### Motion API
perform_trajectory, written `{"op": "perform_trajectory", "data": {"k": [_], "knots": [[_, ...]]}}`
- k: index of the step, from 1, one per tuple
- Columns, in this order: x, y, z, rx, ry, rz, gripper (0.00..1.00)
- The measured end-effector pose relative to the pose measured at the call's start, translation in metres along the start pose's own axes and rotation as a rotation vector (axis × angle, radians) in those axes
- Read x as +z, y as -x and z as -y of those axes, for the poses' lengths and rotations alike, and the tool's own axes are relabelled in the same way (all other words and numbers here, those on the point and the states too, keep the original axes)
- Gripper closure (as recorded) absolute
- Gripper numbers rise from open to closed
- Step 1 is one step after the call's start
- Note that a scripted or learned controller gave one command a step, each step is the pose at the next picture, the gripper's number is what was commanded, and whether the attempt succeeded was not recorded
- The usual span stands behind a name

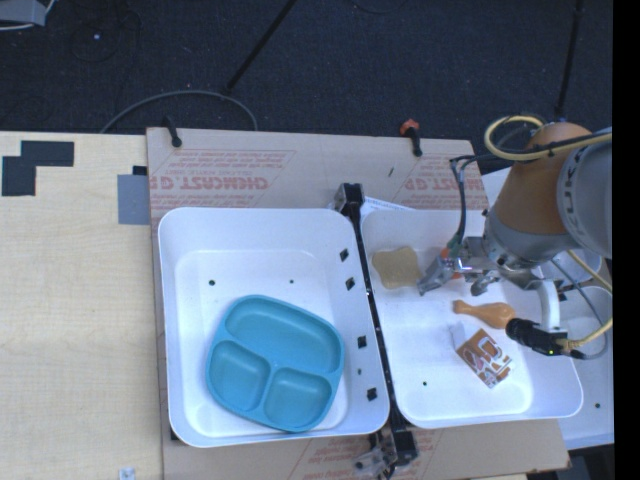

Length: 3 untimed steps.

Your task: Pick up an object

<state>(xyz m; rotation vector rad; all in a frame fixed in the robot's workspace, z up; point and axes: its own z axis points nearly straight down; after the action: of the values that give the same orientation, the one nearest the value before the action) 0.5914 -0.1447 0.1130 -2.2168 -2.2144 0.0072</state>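
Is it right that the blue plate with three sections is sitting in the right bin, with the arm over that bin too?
Not quite. The camera view shows the blue plate in the left bin. The arm is over the right bin, as you said.

A robotics lab is indicated: a grey-and-orange arm [545, 193] is mounted at a desk [70, 308], white bins [190, 238] are clamped onto cardboard [250, 173], and cables [180, 98] are strewn across dark carpet.
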Motion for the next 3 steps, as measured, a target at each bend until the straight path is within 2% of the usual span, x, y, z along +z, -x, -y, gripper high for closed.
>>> {"op": "perform_trajectory", "data": {"k": [1,2,3], "knots": [[-0.013,0.002,-0.001,0.004,0.005,0.002,1.00],[-0.070,0.005,0.008,0.004,0.011,0.003,1.00],[-0.116,0.013,0.003,-0.001,0.012,0.004,1.00]]}}
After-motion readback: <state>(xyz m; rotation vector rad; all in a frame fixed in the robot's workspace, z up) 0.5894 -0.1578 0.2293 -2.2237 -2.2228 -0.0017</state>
